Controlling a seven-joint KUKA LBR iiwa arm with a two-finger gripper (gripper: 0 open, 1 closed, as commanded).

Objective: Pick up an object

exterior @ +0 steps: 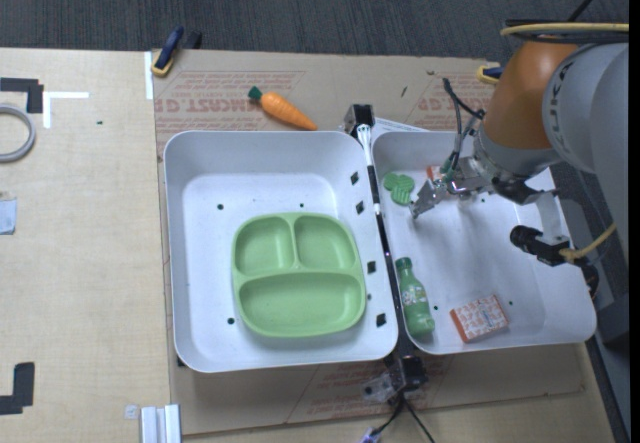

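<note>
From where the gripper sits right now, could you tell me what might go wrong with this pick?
The gripper hovers in the right bin near a small green item by the bin's left wall; closing there could clip the wall or miss. The green bottle lies along that same wall, so fingers may not fit beside it.

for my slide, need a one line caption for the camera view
KUKA arm's gripper hovers in the right bin near a green bottle; green divided plate in the left bin.

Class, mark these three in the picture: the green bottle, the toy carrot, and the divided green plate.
green bottle (413,298), camera view, middle of its body.
toy carrot (285,110), camera view, orange middle.
divided green plate (298,276), camera view, central ridge.
</note>
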